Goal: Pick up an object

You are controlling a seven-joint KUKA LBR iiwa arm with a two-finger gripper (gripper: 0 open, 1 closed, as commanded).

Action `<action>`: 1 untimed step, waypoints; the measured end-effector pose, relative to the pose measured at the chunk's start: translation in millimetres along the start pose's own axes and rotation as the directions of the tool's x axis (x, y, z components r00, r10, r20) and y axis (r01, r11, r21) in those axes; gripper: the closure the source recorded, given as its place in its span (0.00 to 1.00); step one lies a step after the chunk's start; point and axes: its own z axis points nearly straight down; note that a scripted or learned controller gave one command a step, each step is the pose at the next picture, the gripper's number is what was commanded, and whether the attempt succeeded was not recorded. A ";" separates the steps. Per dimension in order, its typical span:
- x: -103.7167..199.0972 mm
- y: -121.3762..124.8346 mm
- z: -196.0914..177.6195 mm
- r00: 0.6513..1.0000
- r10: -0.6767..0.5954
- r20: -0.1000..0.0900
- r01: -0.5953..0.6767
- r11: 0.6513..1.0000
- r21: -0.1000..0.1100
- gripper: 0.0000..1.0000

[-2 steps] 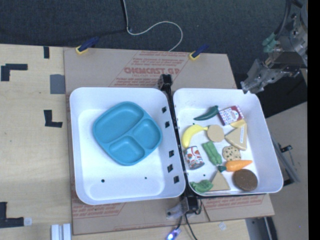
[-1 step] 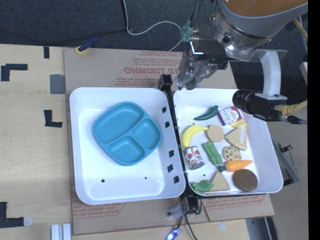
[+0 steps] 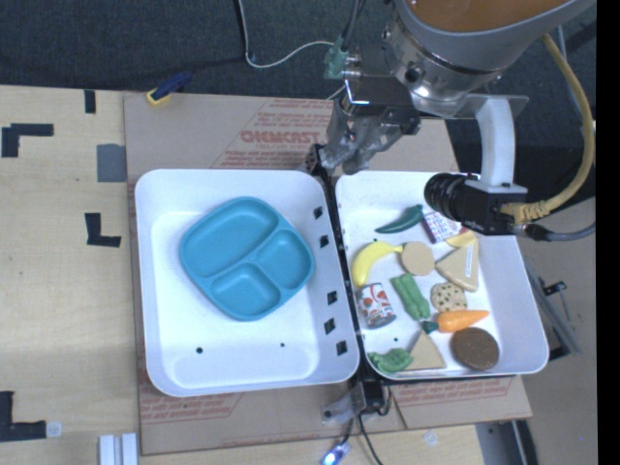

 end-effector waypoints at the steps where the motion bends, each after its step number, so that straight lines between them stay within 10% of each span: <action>1: -19.3 -1.6 151.8 1.000 0.006 0.006 -0.006 1.000 0.018 1.00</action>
